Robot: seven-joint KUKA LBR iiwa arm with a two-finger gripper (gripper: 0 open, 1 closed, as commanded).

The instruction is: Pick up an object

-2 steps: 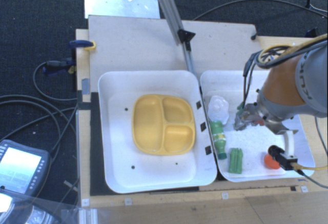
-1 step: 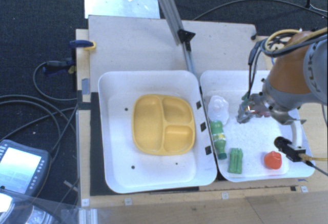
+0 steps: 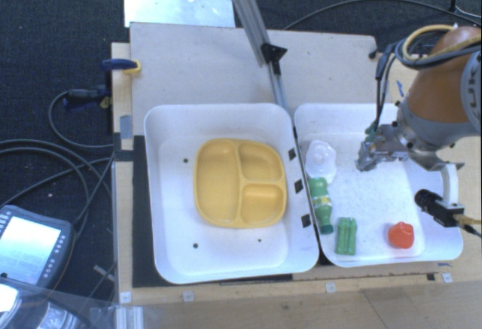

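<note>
The right bin (image 3: pixel 354 118) holds a green bottle with a pale clear top (image 3: pixel 320 192) along its left wall, a small green ribbed piece (image 3: pixel 346 236) near the front, and an orange-red cap-shaped object (image 3: pixel 401 235) at the front right. My gripper (image 3: pixel 367 158) hangs over the middle of this bin, right of the bottle's clear top and above the speckled floor. Nothing shows between its fingers. The arm with its orange band (image 3: pixel 444 90) comes in from the right.
The left bin (image 3: pixel 169 245) carries a yellow divided plate (image 3: pixel 239 182). A slanted metal pole (image 3: pixel 248 7) crosses the back of the bench. A black part of the arm (image 3: pixel 434 206) sits over the right bin's right edge. Cables lie on the floor at left.
</note>
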